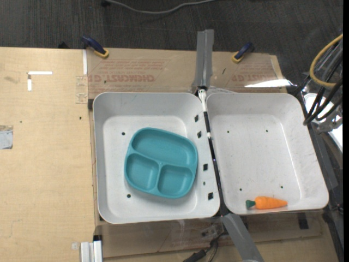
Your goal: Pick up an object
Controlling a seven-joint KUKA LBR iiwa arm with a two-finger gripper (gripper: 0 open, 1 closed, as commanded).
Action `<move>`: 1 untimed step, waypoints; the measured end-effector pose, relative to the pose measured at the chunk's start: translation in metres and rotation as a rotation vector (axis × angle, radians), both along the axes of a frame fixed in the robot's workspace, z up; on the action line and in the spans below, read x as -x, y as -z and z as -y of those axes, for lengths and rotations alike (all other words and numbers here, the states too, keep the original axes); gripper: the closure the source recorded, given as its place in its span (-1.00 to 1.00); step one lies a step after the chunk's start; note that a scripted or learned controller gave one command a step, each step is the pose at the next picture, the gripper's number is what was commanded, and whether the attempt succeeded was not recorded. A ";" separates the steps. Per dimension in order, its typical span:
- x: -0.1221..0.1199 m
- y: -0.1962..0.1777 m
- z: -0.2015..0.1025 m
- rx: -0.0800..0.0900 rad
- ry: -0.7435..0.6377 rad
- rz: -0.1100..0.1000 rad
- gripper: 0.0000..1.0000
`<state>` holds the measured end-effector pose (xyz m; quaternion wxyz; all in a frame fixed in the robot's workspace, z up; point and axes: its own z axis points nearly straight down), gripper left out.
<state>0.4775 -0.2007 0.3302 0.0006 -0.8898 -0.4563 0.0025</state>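
The carrot, orange with a green tip pointing left, is what we have to pick. We cannot tell the claw's state. The carrot lies flat against the near wall of the right bin. In the left bin we see a teal divided plate, well apart.
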 end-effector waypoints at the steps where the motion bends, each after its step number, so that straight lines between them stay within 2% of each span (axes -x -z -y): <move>1: 0.000 0.000 0.000 0.000 0.000 0.000 -1.00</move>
